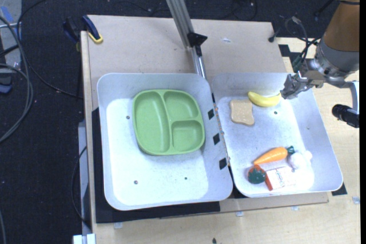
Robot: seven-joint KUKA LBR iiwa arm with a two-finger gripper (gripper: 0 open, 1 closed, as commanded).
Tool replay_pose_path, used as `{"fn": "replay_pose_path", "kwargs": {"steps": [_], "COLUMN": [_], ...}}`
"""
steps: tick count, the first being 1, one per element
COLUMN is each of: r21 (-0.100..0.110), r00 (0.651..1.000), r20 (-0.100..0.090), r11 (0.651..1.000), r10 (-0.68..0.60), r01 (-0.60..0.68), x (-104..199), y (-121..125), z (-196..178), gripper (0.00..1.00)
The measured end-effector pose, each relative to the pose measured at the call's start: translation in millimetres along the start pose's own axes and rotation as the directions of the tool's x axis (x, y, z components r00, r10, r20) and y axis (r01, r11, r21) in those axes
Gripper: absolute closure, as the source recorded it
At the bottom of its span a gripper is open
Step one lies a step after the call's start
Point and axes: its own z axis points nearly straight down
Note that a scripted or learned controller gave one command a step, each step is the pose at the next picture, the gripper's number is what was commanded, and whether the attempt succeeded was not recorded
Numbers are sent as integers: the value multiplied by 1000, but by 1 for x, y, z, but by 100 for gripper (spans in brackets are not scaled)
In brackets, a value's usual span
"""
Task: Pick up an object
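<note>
White bins sit side by side on the bench: the left bin (114,180) holds a green divided plate (169,122), the right bin (320,140) holds the food. Next in size, the arm (343,31) reaches in from the right. Its gripper (290,91) hangs at the banana's (263,99) right tip; whether the jaws grip it I cannot tell. Smaller pieces: toast (242,112), carrot (271,155), carton (279,178).
</note>
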Motion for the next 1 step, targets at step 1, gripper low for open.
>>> {"fn": "replay_pose_path", "kwargs": {"steps": [1], "r21": [4], "r00": [1000], "r20": [-3], "r11": [1000], "r10": [-4], "r01": [4], "x": [55], "y": [1], "z": [9], "gripper": [100]}}
